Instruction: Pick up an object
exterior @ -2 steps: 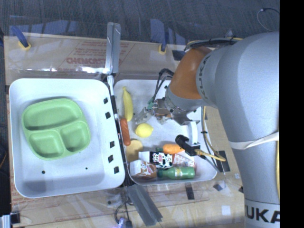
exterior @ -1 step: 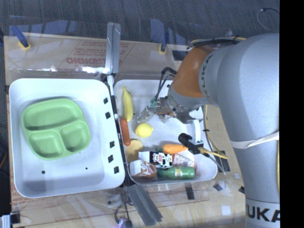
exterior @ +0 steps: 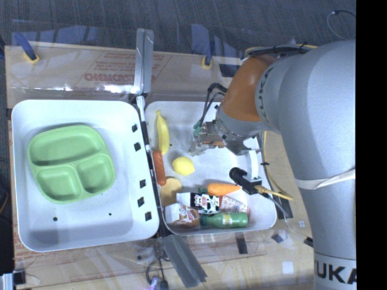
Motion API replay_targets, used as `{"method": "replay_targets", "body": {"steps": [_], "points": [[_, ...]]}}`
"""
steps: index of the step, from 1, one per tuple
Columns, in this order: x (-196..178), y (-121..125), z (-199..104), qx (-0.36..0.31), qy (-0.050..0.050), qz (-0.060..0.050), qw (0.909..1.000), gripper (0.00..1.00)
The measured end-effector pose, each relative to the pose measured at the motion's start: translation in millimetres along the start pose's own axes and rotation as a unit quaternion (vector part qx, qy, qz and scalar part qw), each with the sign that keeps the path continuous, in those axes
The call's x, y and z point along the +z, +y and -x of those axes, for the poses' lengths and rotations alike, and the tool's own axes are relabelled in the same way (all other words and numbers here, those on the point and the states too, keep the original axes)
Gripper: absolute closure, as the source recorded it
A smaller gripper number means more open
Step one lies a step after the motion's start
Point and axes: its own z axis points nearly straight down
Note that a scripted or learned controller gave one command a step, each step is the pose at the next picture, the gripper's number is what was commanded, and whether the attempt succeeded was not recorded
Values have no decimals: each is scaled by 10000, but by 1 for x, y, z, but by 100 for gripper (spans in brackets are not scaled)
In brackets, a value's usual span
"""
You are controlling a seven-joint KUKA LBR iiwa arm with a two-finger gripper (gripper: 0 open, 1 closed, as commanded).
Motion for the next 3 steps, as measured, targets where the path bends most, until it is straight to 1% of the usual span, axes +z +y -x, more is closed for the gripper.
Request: {"method": "replay_targets", "body": {"steps": [1, 2, 3], "points": [[0, 0, 0, -1, -1, 1, 10000, 0], [-10, 0, 0, -10, -7, 6, 10000, 100], [-10, 0, 0, -14, -8, 4, 10000, 0]]}}
